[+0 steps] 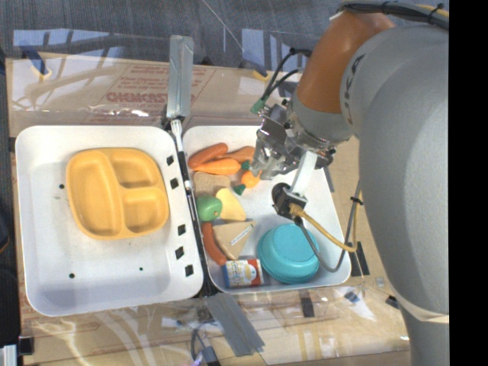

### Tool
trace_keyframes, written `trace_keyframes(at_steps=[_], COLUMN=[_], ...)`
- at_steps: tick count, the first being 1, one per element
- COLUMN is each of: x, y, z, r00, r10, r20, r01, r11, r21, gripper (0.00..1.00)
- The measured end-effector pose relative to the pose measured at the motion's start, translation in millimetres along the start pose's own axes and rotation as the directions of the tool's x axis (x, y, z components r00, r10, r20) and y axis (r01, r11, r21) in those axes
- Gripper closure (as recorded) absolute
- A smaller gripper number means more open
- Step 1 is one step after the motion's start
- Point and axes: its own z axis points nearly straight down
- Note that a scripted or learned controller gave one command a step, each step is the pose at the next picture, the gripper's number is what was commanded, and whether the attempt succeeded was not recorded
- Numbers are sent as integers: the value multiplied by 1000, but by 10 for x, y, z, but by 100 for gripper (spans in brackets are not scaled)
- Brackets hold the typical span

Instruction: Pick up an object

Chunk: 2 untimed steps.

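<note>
My hand (263, 161) hovers over the carrots (217, 158) at the far end of the right bin (335, 212); I can't tell its grip. I should drop straight, centre on one carrot, then close.

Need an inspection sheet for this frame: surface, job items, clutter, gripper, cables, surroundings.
Surface: bench with cardboard under two white bins; left bin, right bin.
Job's things: right bin holds carrots, green ball, yellow wedge, teal bowl, small jar and other toy food, packed close together.
Clutter: yellow divided tray lying alone in left bin.
Gripper: gripper low over right bin's far end, beside the carrots; grasp not visible.
Cables: black cables along the wrist; yellow cable looping over the bowl.
Surroundings: grey carpet; grey tape at the near edge.
</note>
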Motion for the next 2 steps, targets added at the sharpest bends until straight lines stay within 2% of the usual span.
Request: trace_keyframes(at_steps=[1,2], x=[1,-144], y=[-6,-135], z=[15,964], r00=[1000,1000], r10=[0,29], r20=[2,5], r01=[0,-29], r11=[1000,1000], r21=[4,10], gripper=[0,0])
